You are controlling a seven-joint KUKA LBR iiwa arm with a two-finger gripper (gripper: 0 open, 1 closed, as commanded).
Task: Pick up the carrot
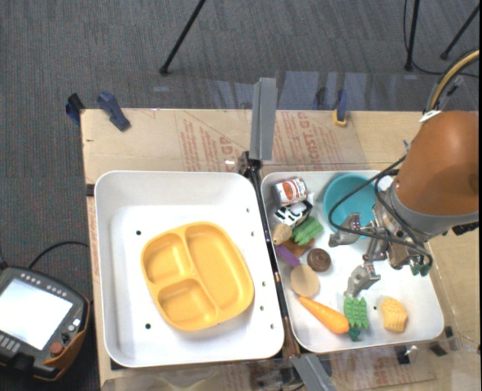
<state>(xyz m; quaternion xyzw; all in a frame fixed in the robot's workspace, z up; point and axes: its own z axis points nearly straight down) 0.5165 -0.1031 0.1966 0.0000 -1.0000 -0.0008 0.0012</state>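
Observation:
The orange carrot (324,314) lies near the front edge of the right bin (424,320), pointing left and up. My gripper (361,281) hangs over the same bin, just above and to the right of the carrot's thick end, with nothing visibly held. A green ridged toy (356,317) touches the carrot's right end, directly below the gripper.
The right bin also holds a yellow corn piece (394,314), a tan potato shape (304,281), a brown round piece (318,259), a purple piece (288,255), a green vegetable (308,231), a can (291,191) and a teal bowl (345,198). A yellow divided plate (196,275) sits in the left bin (119,218).

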